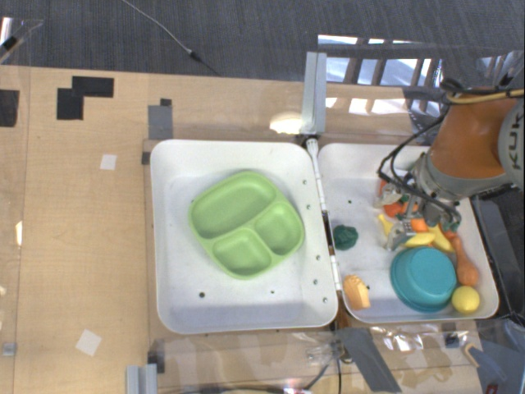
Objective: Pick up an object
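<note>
The right bin holds several small objects: a dark green lump, an orange-yellow piece at the front, a teal bowl, a yellow ball, and yellow and orange pieces bunched under the arm. My gripper hangs low over that bunch, just behind the teal bowl. The wrist and cables hide most of it, so I cannot make out whether anything sits in it.
The left bin carries a light green divided plate at its middle. A metal post stands behind the wall where the two bins meet. The grey arm with its orange band covers the right bin's back right corner.
</note>
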You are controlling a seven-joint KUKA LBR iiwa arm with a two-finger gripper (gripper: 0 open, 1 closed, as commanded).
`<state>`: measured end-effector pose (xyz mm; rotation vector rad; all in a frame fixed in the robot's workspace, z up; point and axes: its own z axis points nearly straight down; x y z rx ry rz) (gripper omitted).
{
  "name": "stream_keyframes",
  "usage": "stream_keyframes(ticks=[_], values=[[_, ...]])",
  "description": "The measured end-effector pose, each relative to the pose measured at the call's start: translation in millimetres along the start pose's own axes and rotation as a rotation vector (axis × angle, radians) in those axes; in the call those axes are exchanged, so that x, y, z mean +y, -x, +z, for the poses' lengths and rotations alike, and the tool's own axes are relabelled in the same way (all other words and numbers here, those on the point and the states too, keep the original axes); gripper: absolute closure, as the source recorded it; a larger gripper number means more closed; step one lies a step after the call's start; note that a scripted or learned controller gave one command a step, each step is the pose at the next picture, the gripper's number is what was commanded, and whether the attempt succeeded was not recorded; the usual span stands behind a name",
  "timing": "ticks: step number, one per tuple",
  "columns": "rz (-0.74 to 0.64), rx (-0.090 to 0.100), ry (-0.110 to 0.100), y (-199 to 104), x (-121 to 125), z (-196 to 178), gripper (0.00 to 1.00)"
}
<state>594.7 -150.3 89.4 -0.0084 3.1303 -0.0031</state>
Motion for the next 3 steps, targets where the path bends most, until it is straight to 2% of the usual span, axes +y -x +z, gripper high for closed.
stream_keyframes(ticks=[1,2,3], values=[[0.047,-0.003,0.001,-56.0,36.4,-2.1,0.00],[-0.033,-0.006,0.000,-102.4,-23.5,-2.4,0.00],[-0.038,-0.021,-0.002,-96.2,-22.1,-16.3,1.00]])
